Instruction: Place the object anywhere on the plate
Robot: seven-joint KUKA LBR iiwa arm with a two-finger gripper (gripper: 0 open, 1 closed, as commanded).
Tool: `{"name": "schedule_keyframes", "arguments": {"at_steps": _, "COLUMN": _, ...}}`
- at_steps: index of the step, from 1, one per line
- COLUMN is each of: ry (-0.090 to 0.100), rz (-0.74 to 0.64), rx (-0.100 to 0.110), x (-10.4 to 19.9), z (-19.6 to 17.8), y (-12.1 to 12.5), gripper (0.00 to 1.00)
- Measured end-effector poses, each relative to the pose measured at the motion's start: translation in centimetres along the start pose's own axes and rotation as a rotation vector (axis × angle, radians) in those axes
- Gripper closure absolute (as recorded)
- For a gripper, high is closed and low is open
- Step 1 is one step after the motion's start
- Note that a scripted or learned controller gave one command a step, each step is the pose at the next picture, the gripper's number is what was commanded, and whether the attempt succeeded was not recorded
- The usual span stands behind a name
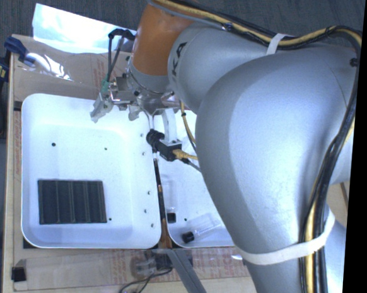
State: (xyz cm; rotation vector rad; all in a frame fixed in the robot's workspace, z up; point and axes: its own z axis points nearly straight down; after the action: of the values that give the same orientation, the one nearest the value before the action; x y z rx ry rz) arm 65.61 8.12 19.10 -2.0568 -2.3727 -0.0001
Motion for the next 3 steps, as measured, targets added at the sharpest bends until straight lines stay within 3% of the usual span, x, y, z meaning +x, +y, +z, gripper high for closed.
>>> {"name": "schedule_keyframes", "arguments": {"at_steps": 1, "ry": -0.001, "rz": 0.009, "rx": 0.006, "x": 8.9, "z": 9.0, "y": -0.7, "gripper": 1.0}}
{"name": "schedule_keyframes", "arguments": {"at_steps": 2, "ry": -0.001, "rz": -0.214, "rx": 0.007, "x": 11.5, "z": 10.1, "y": -2.8, "gripper": 1.0}}
{"name": "schedule_keyframes", "arguments": {"at_steps": 3, "ry": -0.001, "rz": -0.015, "rx": -0.001, "x": 12.4, "z": 6.8, "y": 1.8, "gripper": 1.0}}
